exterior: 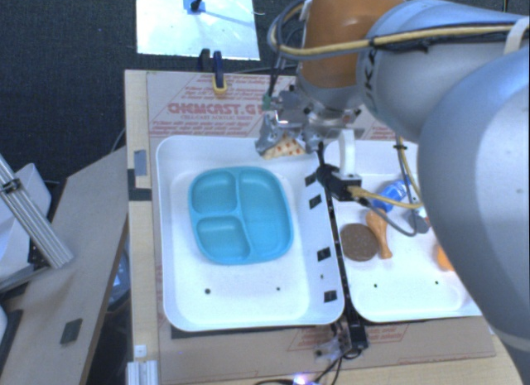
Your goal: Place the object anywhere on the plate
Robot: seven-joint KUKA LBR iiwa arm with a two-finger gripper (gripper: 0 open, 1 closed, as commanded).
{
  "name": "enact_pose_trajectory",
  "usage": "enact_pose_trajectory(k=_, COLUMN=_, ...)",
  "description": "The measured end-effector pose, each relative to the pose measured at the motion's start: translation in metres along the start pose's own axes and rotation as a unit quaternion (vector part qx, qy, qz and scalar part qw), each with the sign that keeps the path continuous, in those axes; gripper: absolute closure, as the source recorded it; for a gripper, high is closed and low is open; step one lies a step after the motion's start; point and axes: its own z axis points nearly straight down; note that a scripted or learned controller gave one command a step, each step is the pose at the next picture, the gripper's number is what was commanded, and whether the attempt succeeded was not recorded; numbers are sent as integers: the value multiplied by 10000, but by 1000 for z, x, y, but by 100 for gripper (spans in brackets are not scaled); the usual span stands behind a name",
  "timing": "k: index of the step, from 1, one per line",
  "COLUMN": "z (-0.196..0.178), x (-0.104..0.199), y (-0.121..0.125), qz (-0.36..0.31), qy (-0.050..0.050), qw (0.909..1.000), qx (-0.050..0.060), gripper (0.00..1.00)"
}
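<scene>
dark cloth backs a cardboard-topped bench bearing two white bins side by side. in the left bin [178, 292] lies the blue plate [242, 214], three compartments, well left of the divide. just beyond the plate's far right corner hangs the gripper [280, 139], pinching a pizza slice [284, 149] whose pale, red-dotted wedge pokes out below its fingers. the slice looks like a light, stiff toy, thin enough to slip, so it seems best gripped across its flat faces. right of the plate, the other bin [414, 292] carries a brown disc [359, 242] touching an orange stick [378, 233].
</scene>
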Motion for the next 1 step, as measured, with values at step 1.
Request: enact_pose_trajectory(k=1, z=12, x=4, y=-7, qz=22, qy=-13, qw=10000, qx=12, gripper=100)
